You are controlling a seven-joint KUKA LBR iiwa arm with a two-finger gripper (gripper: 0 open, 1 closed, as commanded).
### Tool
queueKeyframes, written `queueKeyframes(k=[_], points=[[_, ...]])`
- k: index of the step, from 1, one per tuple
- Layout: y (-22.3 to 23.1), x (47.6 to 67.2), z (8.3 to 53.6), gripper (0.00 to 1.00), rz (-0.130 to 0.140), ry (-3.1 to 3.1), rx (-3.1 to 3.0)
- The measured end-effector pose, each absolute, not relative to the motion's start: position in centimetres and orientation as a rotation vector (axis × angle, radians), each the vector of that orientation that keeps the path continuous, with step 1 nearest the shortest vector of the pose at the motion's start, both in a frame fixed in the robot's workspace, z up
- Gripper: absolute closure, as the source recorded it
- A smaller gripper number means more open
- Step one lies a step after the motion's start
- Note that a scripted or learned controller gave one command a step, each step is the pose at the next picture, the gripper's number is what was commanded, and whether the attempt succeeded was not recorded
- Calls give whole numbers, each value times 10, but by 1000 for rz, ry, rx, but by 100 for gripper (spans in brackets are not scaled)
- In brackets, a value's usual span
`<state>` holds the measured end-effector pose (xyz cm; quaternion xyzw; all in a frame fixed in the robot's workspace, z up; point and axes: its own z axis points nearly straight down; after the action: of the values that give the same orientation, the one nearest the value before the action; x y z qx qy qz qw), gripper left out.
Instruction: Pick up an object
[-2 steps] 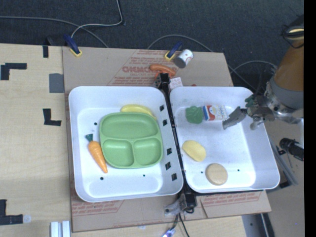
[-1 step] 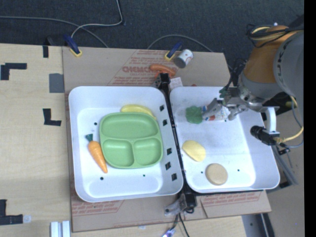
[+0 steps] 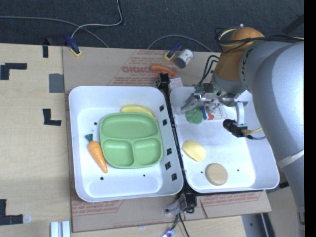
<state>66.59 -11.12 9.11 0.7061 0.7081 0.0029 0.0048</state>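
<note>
Bins of shallow white plastic sit side by side on the wooden tabletop (image 3: 29, 147). In the right bin (image 3: 261, 172), the grey arm's hand (image 3: 200, 102) hangs low over a small green crumpled object (image 3: 195, 116) near the far left corner, touching or just above it; whether the hand is clenched or released I cannot tell. Nearer in that bin lie a pale yellow lemon-shaped toy (image 3: 194, 150) and a round tan biscuit-like piece (image 3: 216, 174). The left bin (image 3: 81, 102) holds a green divided plastic tray (image 3: 131, 139), a yellow piece (image 3: 137, 110) just behind it, and an orange toy carrot (image 3: 97, 154) at its left.
</note>
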Motion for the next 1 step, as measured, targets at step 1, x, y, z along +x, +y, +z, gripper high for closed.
queueKeyframes(k=[1], points=[[-111, 666, 101, 100, 8, 2217, 2209]])
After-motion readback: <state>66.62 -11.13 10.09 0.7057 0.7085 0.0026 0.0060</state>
